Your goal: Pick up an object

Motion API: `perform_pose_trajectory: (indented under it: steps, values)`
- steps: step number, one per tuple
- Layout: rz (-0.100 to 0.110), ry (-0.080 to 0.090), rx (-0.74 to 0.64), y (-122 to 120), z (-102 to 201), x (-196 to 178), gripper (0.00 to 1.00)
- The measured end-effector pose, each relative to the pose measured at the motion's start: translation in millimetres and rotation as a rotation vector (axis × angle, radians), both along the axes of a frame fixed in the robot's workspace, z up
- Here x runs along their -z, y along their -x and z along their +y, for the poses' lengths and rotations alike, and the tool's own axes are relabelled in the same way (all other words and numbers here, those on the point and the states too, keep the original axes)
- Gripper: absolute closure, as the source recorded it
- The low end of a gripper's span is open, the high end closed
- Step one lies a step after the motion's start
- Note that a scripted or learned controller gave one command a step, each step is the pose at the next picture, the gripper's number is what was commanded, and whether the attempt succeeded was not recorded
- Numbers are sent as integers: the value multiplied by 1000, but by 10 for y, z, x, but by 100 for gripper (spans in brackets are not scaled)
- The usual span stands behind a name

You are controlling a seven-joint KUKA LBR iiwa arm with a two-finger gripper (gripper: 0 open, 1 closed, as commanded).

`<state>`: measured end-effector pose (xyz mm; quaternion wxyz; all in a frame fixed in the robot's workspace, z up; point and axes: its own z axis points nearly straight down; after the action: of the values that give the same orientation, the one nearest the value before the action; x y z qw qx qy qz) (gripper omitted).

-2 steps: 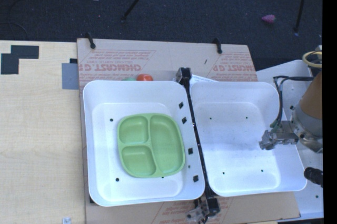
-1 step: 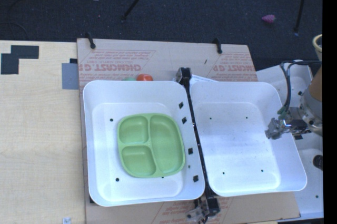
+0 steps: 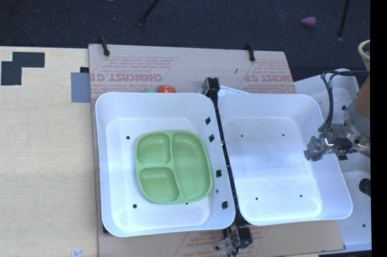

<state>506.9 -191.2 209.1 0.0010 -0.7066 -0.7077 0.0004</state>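
A light green plate with three compartments lies flat in the left white bin. My gripper hangs over the right rim of the right white bin, far from the plate. Its metal tip is small and dark, and nothing is visible held in it. The arm reaches in from the right edge of the view.
A small orange object and a bit of green peek out behind the left bin's back rim, on the cardboard sheet. A black clip strip runs between the two bins. A cable loops above the gripper.
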Motion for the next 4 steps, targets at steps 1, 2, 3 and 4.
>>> perform_pose_trajectory:
  steps: [1, 2, 3, 4]
  values:
    - [2, -3, -2, 88, 531, 53, 100]
    - [2, -2, -2, 100, 1043, 124, 100]
    - [3, -2, -3, 100, 1559, 174, 100]
    - [4, -2, -2, 167, 2036, 161, 100]
